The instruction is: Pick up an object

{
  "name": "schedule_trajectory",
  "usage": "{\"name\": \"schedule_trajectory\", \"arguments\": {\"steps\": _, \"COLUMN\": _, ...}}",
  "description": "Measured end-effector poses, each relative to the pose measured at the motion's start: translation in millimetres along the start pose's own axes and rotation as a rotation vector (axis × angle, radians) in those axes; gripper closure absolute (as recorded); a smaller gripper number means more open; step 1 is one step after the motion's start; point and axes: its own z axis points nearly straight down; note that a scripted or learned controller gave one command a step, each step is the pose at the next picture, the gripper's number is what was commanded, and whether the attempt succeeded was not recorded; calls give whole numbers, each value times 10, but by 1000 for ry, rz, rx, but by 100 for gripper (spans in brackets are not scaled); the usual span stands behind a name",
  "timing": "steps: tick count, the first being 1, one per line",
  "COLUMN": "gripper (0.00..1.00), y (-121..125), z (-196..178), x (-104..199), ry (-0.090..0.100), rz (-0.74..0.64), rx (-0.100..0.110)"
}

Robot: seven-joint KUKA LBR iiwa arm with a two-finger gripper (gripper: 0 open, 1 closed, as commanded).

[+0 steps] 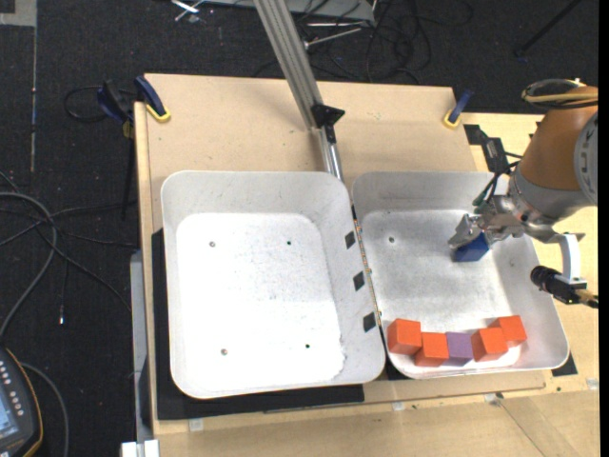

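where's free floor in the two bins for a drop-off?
Left bin: floor bare wall to wall. Right bin: bare patch between the divider-side wall and the gripper with the blue block. Crowded: near wall, with the orange blocks and purple block.

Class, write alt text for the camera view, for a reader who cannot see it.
A grey-and-orange arm's pincer sits at a blue block in the right bin. Four orange blocks and a purple block line its near edge; the left bin lies beside it.
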Motion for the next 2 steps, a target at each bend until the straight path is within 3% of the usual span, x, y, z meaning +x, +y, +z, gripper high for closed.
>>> {"name": "schedule_trajectory", "arguments": {"steps": 1, "gripper": 100, "y": -193, "z": 86, "x": 289, "ry": -1, "rz": -3, "rx": -1}}
{"name": "schedule_trajectory", "arguments": {"steps": 2, "gripper": 100, "y": -576, "z": 71, "x": 928, "ry": 0, "rz": -6, "rx": -4}}
